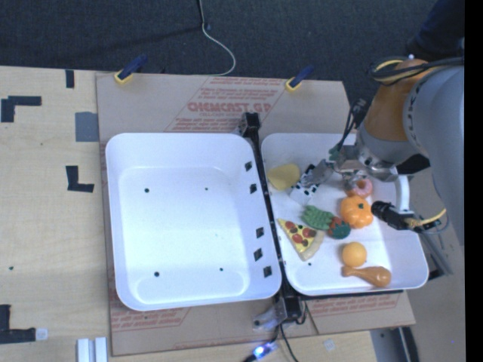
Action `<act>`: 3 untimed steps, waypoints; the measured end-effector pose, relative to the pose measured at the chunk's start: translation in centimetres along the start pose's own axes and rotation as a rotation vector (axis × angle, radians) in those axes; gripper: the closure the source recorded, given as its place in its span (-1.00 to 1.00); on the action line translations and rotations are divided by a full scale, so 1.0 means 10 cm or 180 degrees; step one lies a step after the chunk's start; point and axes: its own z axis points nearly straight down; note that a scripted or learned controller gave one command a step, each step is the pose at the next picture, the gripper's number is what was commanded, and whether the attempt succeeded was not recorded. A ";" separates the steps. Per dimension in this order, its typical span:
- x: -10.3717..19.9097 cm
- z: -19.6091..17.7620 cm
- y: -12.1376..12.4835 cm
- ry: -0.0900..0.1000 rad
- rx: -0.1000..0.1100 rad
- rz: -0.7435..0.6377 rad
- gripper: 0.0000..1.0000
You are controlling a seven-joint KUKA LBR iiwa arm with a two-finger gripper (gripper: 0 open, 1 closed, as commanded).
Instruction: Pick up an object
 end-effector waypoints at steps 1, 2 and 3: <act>0.34 0.16 0.51 -0.0008 -0.0012 -0.0013 -1.00; 0.32 0.07 0.47 -0.0009 0.0015 -0.0004 1.00; 0.43 0.12 -0.15 -0.0003 0.0032 0.0011 1.00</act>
